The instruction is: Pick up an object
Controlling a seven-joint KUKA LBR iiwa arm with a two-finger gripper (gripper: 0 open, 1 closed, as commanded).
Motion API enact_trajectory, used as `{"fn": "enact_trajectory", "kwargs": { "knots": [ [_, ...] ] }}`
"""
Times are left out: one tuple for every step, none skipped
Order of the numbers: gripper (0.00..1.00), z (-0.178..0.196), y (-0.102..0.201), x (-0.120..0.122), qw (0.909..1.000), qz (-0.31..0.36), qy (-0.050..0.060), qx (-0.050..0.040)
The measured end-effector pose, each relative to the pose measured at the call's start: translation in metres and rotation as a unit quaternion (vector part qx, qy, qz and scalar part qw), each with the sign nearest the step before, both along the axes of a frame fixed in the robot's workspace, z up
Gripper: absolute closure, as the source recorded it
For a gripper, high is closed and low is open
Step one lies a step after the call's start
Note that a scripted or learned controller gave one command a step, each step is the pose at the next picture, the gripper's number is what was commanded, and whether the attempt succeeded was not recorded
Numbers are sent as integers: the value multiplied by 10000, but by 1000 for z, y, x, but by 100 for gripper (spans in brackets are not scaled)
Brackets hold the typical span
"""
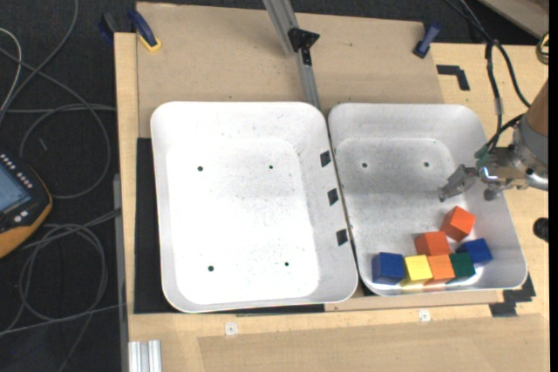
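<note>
Blocks (433, 260), small and coloured, huddle in right bin (392, 139) near front corner, all resting on bin floor. My tool (471, 182) hovers just behind them, fingers spread wide, holding nothing. Judged: pickup not yet done; descent, grasp and lift remain.

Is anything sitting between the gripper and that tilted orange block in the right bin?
Nothing visible does. The gripper sits just above the tilted orange block, with bare white bin floor between them; the other blocks lie beyond it.
</note>
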State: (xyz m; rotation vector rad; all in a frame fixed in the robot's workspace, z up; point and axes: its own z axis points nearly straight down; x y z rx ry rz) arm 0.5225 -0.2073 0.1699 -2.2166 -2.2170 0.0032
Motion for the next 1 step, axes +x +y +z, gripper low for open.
{"fn": "enact_trajectory", "kwargs": {
  "knots": [
    [0, -55, -8, -6, 10000, -6, 5, 1]
  ]
}}
